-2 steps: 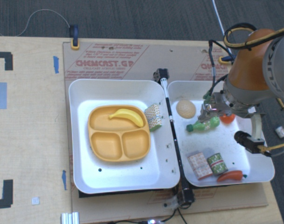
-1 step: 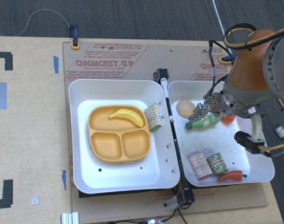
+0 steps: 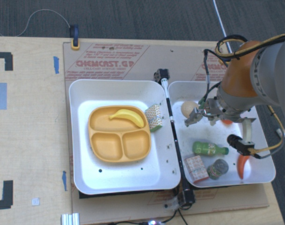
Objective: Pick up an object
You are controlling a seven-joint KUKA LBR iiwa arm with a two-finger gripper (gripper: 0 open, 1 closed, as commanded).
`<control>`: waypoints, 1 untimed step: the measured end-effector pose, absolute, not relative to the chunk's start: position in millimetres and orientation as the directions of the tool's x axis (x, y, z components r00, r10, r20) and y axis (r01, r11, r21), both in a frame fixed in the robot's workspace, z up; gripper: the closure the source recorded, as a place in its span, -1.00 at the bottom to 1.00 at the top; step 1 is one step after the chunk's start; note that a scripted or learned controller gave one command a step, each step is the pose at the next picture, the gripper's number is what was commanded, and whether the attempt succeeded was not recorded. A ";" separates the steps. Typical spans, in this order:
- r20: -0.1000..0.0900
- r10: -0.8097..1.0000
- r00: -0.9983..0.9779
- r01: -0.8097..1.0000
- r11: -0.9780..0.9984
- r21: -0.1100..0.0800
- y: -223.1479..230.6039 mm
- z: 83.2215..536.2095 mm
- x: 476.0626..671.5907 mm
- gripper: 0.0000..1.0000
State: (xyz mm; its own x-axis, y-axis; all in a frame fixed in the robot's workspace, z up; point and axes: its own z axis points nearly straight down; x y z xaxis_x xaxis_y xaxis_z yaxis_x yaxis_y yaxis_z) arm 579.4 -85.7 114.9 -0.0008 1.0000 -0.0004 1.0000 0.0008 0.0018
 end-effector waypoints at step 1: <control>0.000 1.000 -0.001 1.000 0.001 0.011 -91.1 90.2 554.7 -1.00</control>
